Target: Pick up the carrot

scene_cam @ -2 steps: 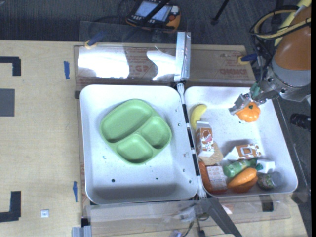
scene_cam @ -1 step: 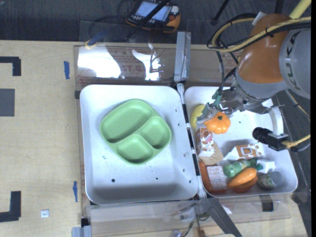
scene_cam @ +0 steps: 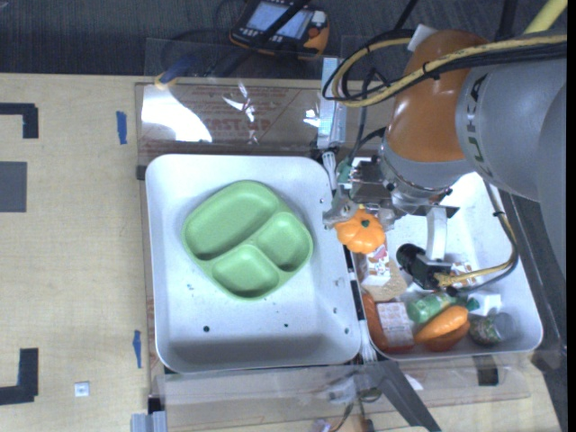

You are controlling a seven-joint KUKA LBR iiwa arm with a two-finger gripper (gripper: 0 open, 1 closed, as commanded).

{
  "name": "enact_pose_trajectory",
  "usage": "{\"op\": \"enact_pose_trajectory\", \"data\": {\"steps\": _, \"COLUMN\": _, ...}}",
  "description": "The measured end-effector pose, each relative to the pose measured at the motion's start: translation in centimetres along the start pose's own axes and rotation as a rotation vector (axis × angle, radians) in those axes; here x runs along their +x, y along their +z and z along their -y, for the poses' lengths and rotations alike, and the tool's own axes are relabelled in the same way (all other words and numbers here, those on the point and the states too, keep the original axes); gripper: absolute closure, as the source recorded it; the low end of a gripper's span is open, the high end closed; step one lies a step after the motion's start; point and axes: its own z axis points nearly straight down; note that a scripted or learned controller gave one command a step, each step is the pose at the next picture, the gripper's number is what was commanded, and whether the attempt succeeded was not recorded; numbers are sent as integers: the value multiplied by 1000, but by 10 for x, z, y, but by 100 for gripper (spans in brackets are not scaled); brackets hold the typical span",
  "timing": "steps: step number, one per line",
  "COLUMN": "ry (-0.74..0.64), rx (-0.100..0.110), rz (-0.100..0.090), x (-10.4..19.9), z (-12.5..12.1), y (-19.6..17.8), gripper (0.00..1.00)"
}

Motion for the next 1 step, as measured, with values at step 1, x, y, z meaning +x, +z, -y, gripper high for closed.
{"op": "enact_pose_trajectory", "data": {"steps": 1, "ry": -160, "rx": 2, "rz": 0, "x": 48, "z": -2, "y": 39, "gripper": 100}}
